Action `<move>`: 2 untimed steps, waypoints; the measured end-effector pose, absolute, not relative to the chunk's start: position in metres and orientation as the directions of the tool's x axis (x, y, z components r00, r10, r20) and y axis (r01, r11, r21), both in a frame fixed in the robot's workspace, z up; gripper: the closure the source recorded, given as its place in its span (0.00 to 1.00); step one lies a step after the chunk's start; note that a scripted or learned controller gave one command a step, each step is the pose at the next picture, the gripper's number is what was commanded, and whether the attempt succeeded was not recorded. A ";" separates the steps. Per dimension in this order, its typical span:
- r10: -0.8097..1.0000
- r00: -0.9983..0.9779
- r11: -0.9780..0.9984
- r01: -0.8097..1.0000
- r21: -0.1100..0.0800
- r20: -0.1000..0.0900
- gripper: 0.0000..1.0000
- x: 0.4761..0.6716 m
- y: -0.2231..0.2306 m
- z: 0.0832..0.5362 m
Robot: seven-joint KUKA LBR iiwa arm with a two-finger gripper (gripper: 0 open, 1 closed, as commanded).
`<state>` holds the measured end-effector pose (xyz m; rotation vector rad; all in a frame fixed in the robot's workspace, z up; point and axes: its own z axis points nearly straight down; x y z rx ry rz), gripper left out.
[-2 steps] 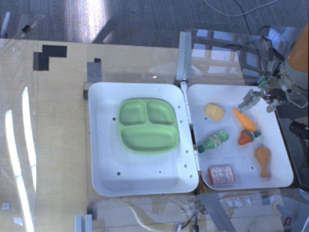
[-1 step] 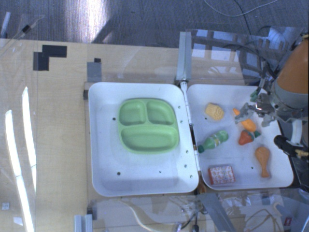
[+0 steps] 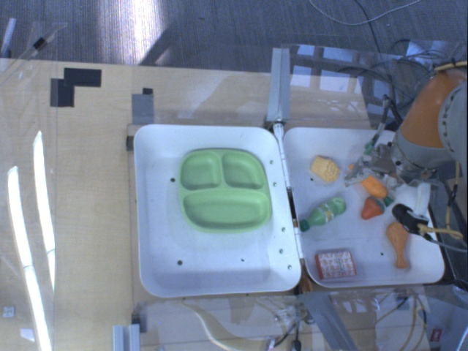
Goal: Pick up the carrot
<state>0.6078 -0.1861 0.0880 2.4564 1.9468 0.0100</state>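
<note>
Your claw (image 3: 368, 168) hung just above the carrot (image 3: 374, 186), placed for a grasp. You couldn't tell whether it was apart or together.

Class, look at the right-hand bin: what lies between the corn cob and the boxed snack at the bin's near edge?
In the camera view, the green bottle lies on its side between the corn cob and the boxed snack, nearer the bins' shared divider.

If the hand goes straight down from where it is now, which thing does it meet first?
Most likely the carrot, which lies right under the hand in the right bin. Depth is unclear from this slanted view.
</note>
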 end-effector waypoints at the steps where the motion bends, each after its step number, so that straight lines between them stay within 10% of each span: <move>1: 0.974 0.225 -0.225 0.974 0.016 0.003 1.00 0.610 -0.184 0.101; 2: 0.989 0.150 -0.150 0.989 0.008 0.001 1.00 0.636 -0.114 0.194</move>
